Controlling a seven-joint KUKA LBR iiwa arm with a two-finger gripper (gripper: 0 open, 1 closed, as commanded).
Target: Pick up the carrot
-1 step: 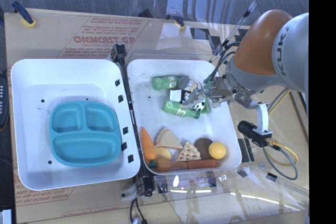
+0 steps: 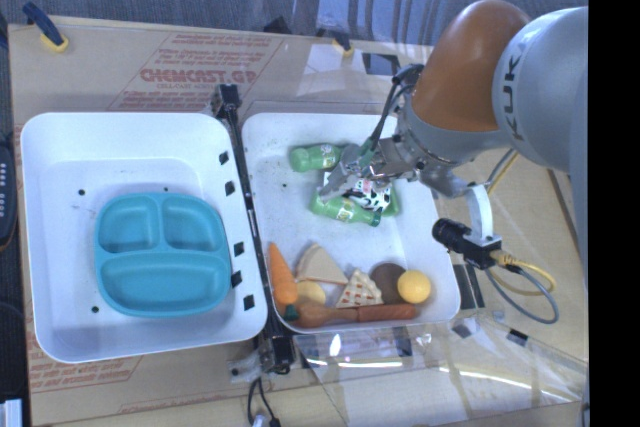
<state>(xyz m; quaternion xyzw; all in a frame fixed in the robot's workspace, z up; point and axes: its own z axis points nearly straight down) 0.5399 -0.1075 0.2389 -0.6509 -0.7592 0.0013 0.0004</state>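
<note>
**Q:** What does the overhead view show, and where is the carrot?

**A:** Two shallow white bins sit side by side on a bench. The left bin (image 2: 40, 215) holds a blue divided plate (image 2: 160, 253) at the left centre of the frame. The right bin (image 2: 262, 145) holds toy food. The carrot (image 2: 282, 274) lies at that bin's lower left, just beside the wall between the bins, its orange body running up and down the frame. Next to it along the bin's lower edge are a wedge of bread (image 2: 322, 265), a pizza slice (image 2: 359, 291), a brown round piece (image 2: 387, 274), a yellow lemon (image 2: 413, 287) and a reddish sausage (image 2: 350, 314).

**Q:** And the arm?

**A:** It reaches in from the right. The gripper (image 2: 352, 173) sits at the centre of the right bin, over two green bottles (image 2: 345, 207), well apart from the carrot. The jaws are lost against the bottle labels, so I cannot tell whether they are released or clenched, or whether anything is between them.

**Q:** What could go wrong from here?

**A:** The gripper seems poised over the wrong objects and may catch a bottle. Near the carrot, the bin wall and the bread crowd it, so a finger could strike the wall or nudge the carrot aside.
</note>
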